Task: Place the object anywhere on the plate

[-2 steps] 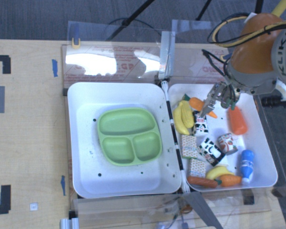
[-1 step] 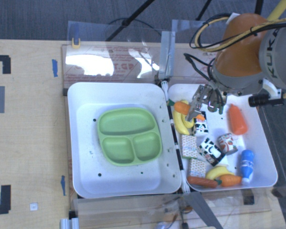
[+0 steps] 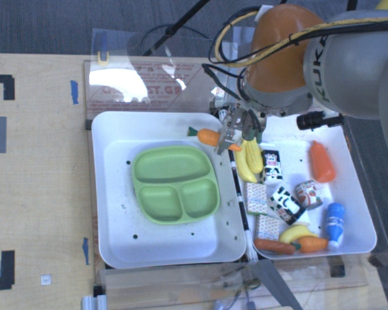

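Pincer point(image 3: 229, 136) closed on small orange carrot point(image 3: 209, 136), above left bin's point(image 3: 110, 173) far right corner. One green three-compartment plate point(image 3: 174, 183) mid-bin, white floor bare around it. Right bin point(image 3: 359, 192): two bananas, two more carrots, crowded.

**Plastic, wood and film across the bench**

The green divided plate point(image 3: 176, 185) looks like smooth matt plastic. Both white bins point(image 3: 110, 192) appear to be smooth plastic with a faint sheen. The bench top point(image 3: 39, 192) reads as pale matt wood. A clear sheet point(image 3: 142, 79) behind the bins is glossy and throws back a bright glare. The toy carrot point(image 3: 207, 136) and toy corn cob point(image 3: 253, 155) look like smooth plastic. The arm's orange band point(image 3: 281, 37) is smooth, slightly shiny.
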Controlling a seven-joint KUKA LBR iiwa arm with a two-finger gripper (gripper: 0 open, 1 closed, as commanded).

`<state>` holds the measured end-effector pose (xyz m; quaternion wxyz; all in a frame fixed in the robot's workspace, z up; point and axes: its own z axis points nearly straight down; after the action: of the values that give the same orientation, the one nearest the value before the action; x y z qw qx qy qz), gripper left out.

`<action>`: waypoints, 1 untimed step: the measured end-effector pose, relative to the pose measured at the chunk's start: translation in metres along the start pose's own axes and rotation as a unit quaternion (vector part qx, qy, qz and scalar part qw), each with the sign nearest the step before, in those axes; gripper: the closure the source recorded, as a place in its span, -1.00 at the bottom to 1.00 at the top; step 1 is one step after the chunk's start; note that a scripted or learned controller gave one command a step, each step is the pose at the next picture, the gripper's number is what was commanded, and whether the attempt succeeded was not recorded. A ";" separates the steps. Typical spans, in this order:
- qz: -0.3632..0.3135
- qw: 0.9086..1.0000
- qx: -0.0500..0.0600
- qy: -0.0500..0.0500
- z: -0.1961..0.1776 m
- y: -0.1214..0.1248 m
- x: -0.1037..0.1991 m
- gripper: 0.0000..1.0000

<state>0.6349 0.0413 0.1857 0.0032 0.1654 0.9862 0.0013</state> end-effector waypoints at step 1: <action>0.000 1.000 0.000 0.000 0.000 0.000 0.000 -1.00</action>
<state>0.6350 0.0411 0.1859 0.0034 0.1656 0.9862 0.0013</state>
